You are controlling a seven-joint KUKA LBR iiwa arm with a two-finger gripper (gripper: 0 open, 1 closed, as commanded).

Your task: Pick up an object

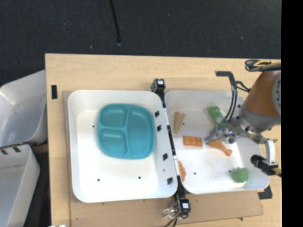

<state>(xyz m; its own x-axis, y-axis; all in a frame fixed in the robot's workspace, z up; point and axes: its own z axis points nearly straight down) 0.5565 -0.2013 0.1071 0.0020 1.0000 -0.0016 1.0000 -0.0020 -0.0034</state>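
Gripper (218, 135) sat low in the right bin (208, 183), touching an orange carrot-like piece (221, 147); couldn't tell its grip. Waffle piece (192, 141) beside it, green bits (214, 112) nearby, teal plate (126, 130) left.

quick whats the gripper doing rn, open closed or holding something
Two-finger gripper: cannot be told; it sits low in the right white bin, by the orange carrot-shaped piece.

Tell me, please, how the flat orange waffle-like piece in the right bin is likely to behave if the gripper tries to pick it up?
The orange waffle piece lies flat on the right bin floor, so fingers would probably struggle to get under it. It looks thin and small, so likely light and apt to slide if pushed. Its squared shape suggests it will not roll.
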